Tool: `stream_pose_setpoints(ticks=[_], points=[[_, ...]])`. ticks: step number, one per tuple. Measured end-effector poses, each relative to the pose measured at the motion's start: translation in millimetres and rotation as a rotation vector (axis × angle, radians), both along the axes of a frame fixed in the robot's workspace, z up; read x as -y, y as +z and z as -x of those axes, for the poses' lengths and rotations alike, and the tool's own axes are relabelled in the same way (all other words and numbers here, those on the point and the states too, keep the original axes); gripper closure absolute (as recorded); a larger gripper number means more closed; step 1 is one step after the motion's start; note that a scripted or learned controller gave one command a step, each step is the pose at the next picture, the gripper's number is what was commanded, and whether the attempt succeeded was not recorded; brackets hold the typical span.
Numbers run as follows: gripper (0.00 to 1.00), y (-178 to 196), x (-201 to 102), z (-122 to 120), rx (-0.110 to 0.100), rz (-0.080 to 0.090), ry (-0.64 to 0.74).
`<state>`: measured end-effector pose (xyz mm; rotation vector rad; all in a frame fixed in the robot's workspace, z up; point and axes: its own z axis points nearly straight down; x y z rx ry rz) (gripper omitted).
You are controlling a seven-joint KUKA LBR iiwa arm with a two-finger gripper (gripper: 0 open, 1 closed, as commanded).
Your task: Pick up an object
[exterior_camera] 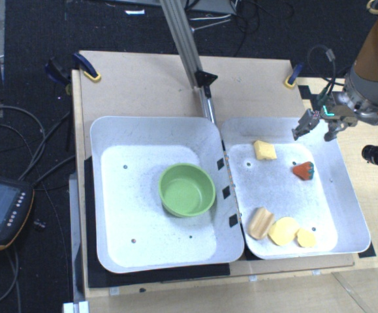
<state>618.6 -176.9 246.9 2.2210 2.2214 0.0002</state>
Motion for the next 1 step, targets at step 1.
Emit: stream_pose_setpoints(ticks=[1], points=[[0.0, -0.1, 0.0, 0.0, 0.0, 0.0, 0.0]])
